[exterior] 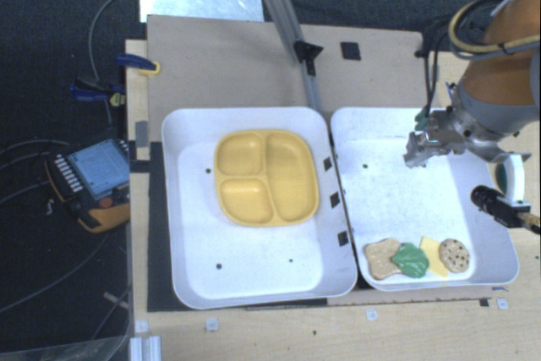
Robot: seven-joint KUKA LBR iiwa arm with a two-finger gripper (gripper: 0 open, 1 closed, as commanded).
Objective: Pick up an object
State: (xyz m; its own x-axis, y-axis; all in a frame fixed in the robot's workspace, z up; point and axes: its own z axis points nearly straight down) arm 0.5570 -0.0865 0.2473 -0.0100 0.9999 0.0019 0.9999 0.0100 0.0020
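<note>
Seen from above, a grey robot arm [494, 76] with an orange band reaches in from the right over a desk [237, 63] covered in brown board, on which two shallow white bins sit side by side, their inner rims touching.

The pincer [418, 150] hangs over the upper part of the right bin [397, 207], above bare white floor. Nothing can be seen between its metal tips, and whether it is released or clenched cannot be told from this angle.

The things to be picked lie well apart from it, lined up along the near edge of the right bin: a tan bone-shaped biscuit [381, 258] at the left, a crumpled green piece [412, 259] touching it, a yellow wedge [434, 253] partly tucked behind the green piece, and a round chocolate-chip cookie [454, 254] at the right end. All four rest on the bin floor, close together.

In the left bin [254, 266] a yellow divided plate [266, 177] with three compartments lies flat toward the upper middle.

Beyond the bins, a slanted metal pole [279, 0] crosses the top of the desk and ends in a black clamp [307, 52] near the bins' shared corner. A small black square [351, 51] lies on the board nearby. Off the left edge of the desk, a handheld control unit with a blue screen [91, 173] rests on the dark carpet [51, 13] among loose cables, with blue and yellow clamps [127, 68] gripping the desk's edge above it.
</note>
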